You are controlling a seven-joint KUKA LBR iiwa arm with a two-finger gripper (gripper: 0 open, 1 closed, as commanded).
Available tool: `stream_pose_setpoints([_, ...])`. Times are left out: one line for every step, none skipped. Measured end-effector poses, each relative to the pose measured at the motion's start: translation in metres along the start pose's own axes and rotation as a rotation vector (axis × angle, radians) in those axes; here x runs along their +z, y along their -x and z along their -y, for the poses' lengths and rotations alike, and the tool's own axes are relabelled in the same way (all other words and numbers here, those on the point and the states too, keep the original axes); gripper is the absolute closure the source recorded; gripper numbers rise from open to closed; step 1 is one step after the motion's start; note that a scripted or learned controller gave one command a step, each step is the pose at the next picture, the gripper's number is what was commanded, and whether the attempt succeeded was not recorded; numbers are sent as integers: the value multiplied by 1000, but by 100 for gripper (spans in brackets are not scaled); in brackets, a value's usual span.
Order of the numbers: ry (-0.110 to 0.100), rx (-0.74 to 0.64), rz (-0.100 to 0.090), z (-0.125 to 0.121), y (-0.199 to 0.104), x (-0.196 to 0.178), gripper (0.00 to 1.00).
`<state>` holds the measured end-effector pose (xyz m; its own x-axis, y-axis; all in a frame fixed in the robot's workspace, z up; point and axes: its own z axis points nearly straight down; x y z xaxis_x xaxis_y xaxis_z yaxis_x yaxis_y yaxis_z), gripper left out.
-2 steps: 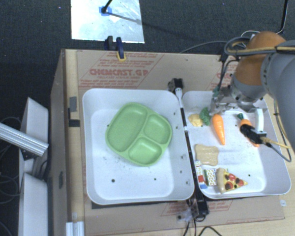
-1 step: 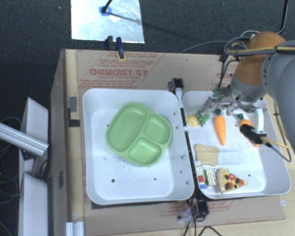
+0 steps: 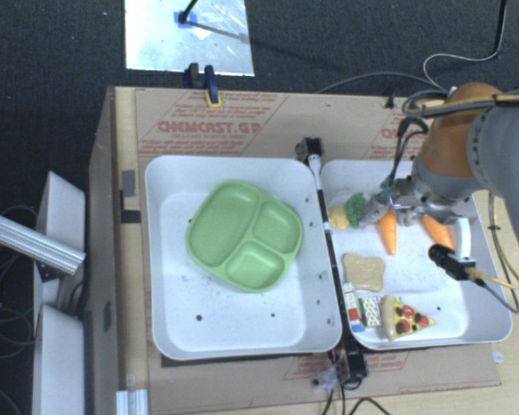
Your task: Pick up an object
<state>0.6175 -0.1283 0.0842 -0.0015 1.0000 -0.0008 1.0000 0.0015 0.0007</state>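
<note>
My gripper (image 3: 394,206) hangs low over the back of the right bin (image 3: 493,322), under the grey wrist and its orange band. It is just above the top end of an orange carrot (image 3: 387,233), and a second carrot (image 3: 437,230) lies to its right. A green broccoli piece (image 3: 355,207) and a small yellow piece (image 3: 338,220) sit just left of the gripper. Nearer the front lie a bread slice (image 3: 364,271), a pizza slice (image 3: 403,316) and a small colourful packet (image 3: 354,310).
The left bin (image 3: 169,318) holds a green divided plate (image 3: 245,234). A black plug with a cable (image 3: 451,262) hangs over the right side of the right bin. A divider rail (image 3: 327,240) runs between the bins.
</note>
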Motion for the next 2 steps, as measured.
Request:
stream_pose_setpoints([3, -2, 0, -1, 0, -11, 100])
stream_pose_setpoints([5, -4, -2, -8, -90, -102, 100])
